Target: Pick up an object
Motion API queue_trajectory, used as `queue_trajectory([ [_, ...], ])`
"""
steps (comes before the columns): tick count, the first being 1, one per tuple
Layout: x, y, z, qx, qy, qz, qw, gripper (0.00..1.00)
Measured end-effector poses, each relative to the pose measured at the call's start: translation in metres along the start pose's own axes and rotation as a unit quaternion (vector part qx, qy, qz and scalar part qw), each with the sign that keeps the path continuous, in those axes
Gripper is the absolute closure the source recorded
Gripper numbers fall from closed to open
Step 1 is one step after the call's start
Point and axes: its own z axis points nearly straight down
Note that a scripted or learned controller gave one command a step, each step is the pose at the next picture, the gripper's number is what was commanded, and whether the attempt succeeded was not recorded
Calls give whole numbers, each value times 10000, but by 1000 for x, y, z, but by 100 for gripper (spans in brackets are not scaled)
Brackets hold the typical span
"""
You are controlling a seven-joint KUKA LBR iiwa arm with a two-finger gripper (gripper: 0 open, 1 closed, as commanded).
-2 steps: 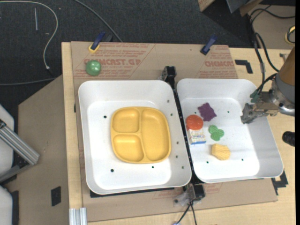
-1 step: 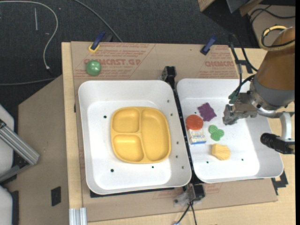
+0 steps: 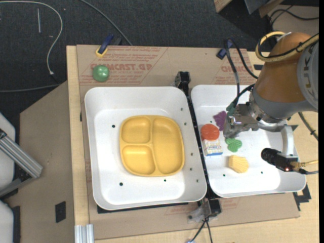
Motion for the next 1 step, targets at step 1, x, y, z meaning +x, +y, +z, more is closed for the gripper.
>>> queue_trajectory([
  [1,59,-4,-10,-19,-2,-9,10000,100],
])
